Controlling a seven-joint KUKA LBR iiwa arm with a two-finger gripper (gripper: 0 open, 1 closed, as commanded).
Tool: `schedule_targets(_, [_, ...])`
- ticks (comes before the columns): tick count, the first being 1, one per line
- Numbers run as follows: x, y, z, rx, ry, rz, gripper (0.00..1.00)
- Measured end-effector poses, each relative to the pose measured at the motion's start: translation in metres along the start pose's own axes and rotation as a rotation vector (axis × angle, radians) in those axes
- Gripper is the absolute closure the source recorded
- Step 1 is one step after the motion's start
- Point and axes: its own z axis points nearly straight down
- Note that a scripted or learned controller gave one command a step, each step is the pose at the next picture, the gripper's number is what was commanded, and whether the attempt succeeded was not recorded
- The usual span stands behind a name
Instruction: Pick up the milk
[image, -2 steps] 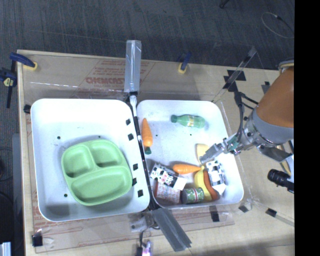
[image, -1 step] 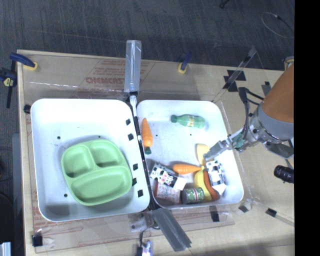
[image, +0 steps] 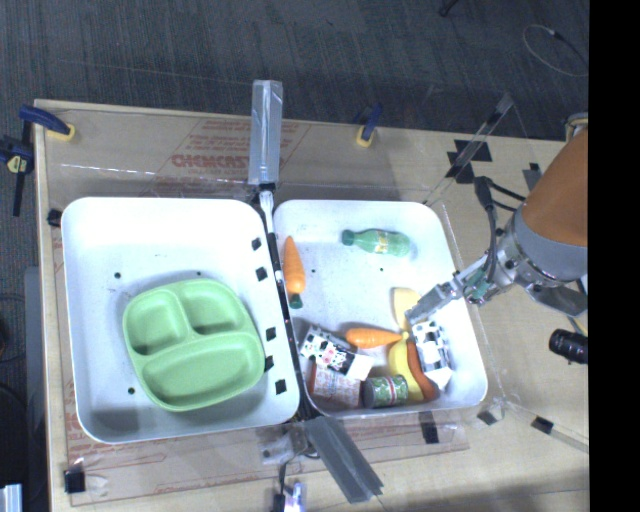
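Note:
The milk (image: 433, 354) is a small white carton with black patches, lying near the right wall of the right bin (image: 440, 225), beside a banana (image: 402, 358). My gripper (image: 421, 312) reaches in from the right and hovers just above the carton's upper end. Its two fingers are open, one finger (image: 434, 297) towards the bin's middle, the other right by the carton's top. Nothing is held between them. A pale yellow wedge (image: 401, 298) lies just left of the fingertips.
The right bin also holds a green bottle (image: 378, 241), two carrots (image: 293, 266) (image: 372, 337), a patterned white box (image: 328, 350), a can (image: 384, 390) and a red-white pack (image: 336, 384). A green divided plate (image: 196, 342) sits in the left bin (image: 90, 230).

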Motion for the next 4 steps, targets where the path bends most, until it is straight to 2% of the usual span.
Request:
schedule_targets(1, [0.0, 0.0, 0.0, 0.0, 0.0, -0.052, 0.0])
schedule_targets(2, [-0.009, 0.022, -0.041, -0.002, -0.004, -0.328, 0.0])
schedule_targets(3, [0.0, 0.0, 0.042, 0.0, -0.001, -0.324, 0.0])
schedule_targets(4, [-0.001, 0.0, 0.003, -0.003, -0.004, -0.367, 0.0])
